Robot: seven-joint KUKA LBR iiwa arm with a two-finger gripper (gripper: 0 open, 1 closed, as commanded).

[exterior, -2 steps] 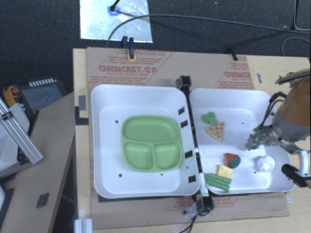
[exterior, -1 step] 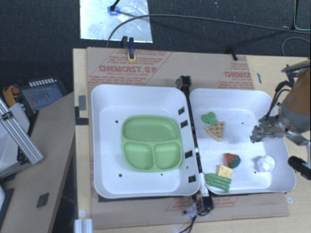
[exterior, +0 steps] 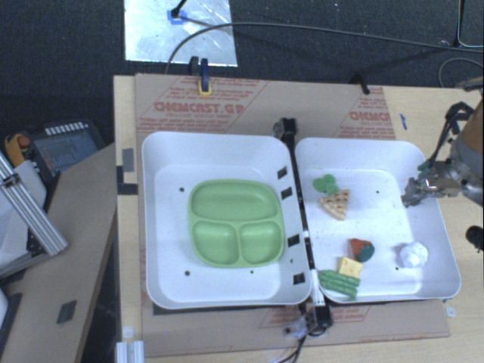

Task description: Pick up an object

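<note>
Camera view from above gives me the light wooden desk (exterior: 91, 203) carrying two shallow white plastic bins side by side. I see the left bin (exterior: 162, 157) holding a pale green three-compartment plastic tray (exterior: 234, 221), lying flat near its middle. I see the right bin (exterior: 393, 165) holding the small pieces: a green bean-pod toy (exterior: 338, 283) at the near edge, a tan waffle-like wedge (exterior: 335, 203) with a dark green leafy piece (exterior: 324, 183) touching its far side, a crumpled white lump (exterior: 413, 255) toward the near right, a red and dark teal piece (exterior: 361, 249), and a small yellow block (exterior: 349, 267) just beside it. My tool (exterior: 414, 191) sits at the right bin's right rim, apart from every piece; I cannot tell whether it is spread or closed.
</note>
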